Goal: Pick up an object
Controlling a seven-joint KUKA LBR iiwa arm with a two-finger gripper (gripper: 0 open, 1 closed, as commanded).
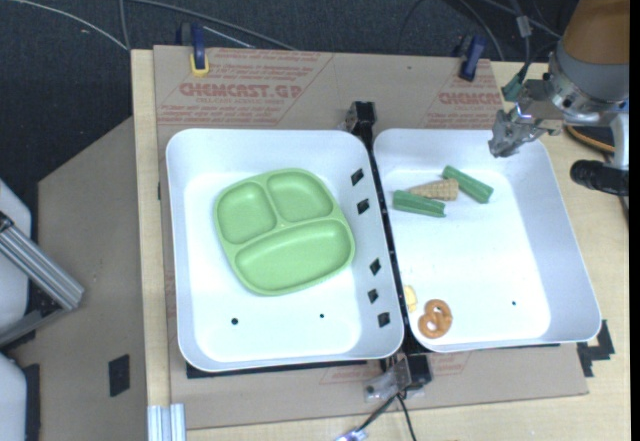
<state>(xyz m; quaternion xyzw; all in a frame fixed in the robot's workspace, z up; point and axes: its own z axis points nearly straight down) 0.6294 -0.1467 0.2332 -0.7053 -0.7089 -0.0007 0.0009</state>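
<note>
The right bin (540, 259) holds two green stick-shaped pieces (418, 204) (468, 185) with a tan wafer-like piece (436, 191) between them, near its back left. A small brown pretzel (435, 318) lies at its front left, beside a tiny yellow bit (410, 299). My gripper (508, 143) hangs over the back right corner of the right bin, to the right of the green pieces and apart from them. Nothing shows between its fingertips.
A green divided plate (285, 229) lies in the left bin (200, 309). Black clips run along the divider (372, 219) between the bins. The arm's orange band (600, 9) stands at the upper right. Cables cross the dark floor behind the bench.
</note>
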